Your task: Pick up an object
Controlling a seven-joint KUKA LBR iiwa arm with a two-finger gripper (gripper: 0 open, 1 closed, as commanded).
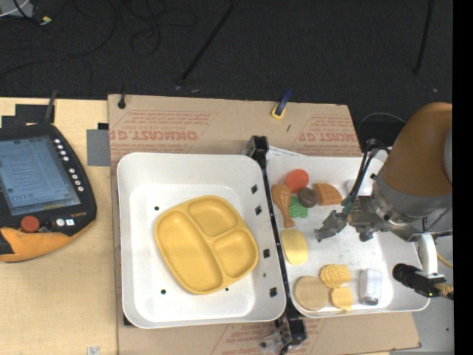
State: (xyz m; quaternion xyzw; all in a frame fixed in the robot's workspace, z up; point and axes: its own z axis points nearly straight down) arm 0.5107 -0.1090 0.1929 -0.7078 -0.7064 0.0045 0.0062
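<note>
Several toy foods lie in the right bin [392, 268]. At its back are a red tomato [297, 178], an orange piece [327, 194], a brown and green piece [305, 197] and a tan piece [281, 196]. A yellow lemon [295, 246] rests by the left wall. Along the front lie a yellow waffle [335, 274], a tan round cookie [311, 293] and a pale clear piece [369, 285]. My gripper [347, 233] hangs over the bin's middle, right of the lemon and below the orange piece. It is open, with nothing between its fingers.
The left bin [140, 198] holds a yellow divided plate [205, 242]. A black divider [267, 220] runs between the bins. A teach pendant [41, 191] lies on the bench at far left. The arm's orange band [420, 150] looms over the right bin's right side.
</note>
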